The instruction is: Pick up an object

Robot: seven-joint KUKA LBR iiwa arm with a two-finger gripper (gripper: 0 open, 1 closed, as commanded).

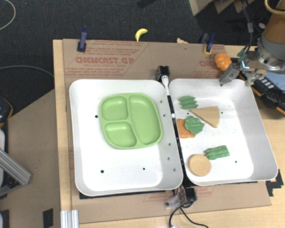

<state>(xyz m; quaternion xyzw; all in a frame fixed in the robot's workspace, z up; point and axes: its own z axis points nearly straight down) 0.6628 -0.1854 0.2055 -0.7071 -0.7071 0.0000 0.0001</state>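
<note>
Near row: a round tan biscuit (199, 165) and a green piece (216, 152) are seen in the right bin (256, 141), apart from each other.
Middle: a tan wedge (206, 116) lies clear and is judged the easiest target.
Left bin (85, 141): 1 green divided tray (131, 120) is held.
Far: the gripper (237, 72) is raised over the bin's far corner, fingers spread, nothing between them.
Advice: the wedge should be centred before descent.

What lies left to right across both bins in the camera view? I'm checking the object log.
Green divided plate → orange piece → round cracker → tan wedge → green bumpy piece → hand.
</note>
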